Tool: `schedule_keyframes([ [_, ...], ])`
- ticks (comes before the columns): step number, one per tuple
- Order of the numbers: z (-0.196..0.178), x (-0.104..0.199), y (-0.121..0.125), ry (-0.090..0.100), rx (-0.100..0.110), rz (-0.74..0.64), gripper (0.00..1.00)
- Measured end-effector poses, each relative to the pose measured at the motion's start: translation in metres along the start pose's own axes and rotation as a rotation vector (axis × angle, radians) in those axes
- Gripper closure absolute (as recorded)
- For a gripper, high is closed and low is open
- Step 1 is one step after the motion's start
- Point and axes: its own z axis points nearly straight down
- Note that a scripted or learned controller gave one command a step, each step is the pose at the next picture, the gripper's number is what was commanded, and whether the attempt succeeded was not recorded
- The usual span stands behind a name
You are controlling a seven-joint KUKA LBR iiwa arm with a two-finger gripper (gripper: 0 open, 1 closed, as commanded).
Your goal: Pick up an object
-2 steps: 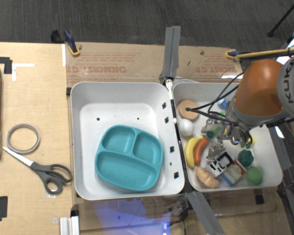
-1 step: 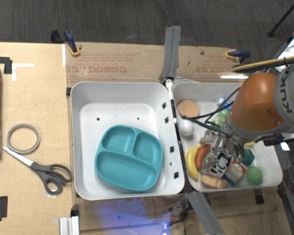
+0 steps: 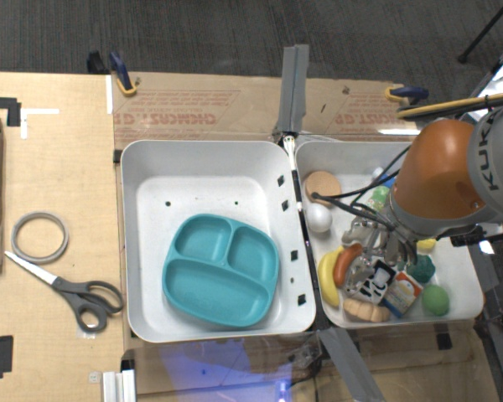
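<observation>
Orange and grey, the arm is hanging over the right bin (image 3: 469, 304), and the gripper (image 3: 370, 276) is sitting low among crowded toys (banana (image 3: 328, 276), green ball (image 3: 436, 300), white egg (image 3: 318, 217)). It is risking to push neighbours aside or catch two together. The wrist is hiding the grasp, so I cannot tell what it has.

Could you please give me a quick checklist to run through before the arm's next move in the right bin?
1. Gripper is over the right bin: ok.
2. An object is seen between its fingers: cannot tell.
3. Objects are within reach, such as the banana and the green ball: ok.
4. Room around the gripper: not ok, items are crowded.
5. Teal divided plate lies in the left bin, out of the way: ok.
</observation>
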Motion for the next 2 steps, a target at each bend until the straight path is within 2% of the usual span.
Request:
schedule_keyframes([
  [1,0.0001,-0.0054,-0.0018,0.000,0.000,0.020,0.00],
  [2,-0.0092,-0.0066,-0.0017,-0.003,0.001,0.018,1.00],
])
